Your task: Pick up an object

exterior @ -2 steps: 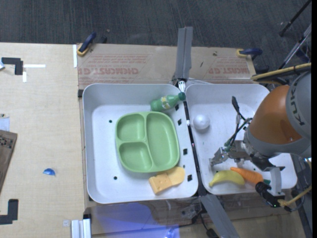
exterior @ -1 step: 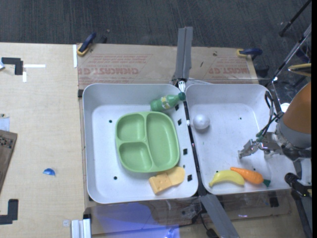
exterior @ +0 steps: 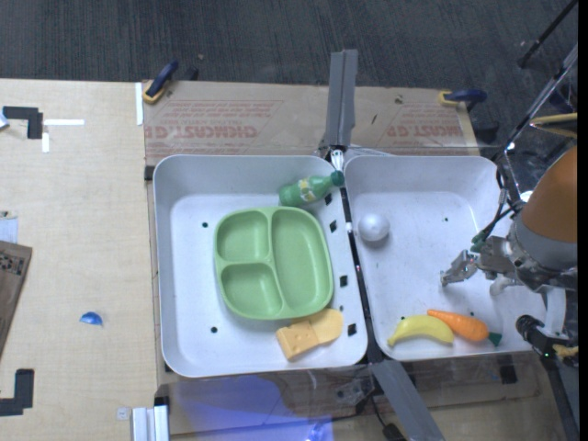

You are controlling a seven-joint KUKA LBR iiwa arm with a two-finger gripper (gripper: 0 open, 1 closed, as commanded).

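Yellow banana (exterior: pixel 422 330) near front wall of right bin (exterior: pixel 413 168), touching orange carrot (exterior: pixel 462 325). White ball (exterior: pixel 372 227) well behind banana. Gripper (exterior: pixel 457 271) above and right of banana, apparently holding nothing; finger spacing indeterminate. Green plate (exterior: pixel 273 263) left of banana, in left bin (exterior: pixel 175 274).

Two bins (exterior: pixel 175 274), one plate (exterior: pixel 274 263), bottle (exterior: pixel 308 189), ball (exterior: pixel 373 227), banana (exterior: pixel 422 330), carrot (exterior: pixel 462 325), perhaps cheese (exterior: pixel 309 333)

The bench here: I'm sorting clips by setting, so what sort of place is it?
Probably a robot lab's grasping test bench: two white bins clamped side by side, toy food like a banana and carrot, and a robot gripper reaching in.
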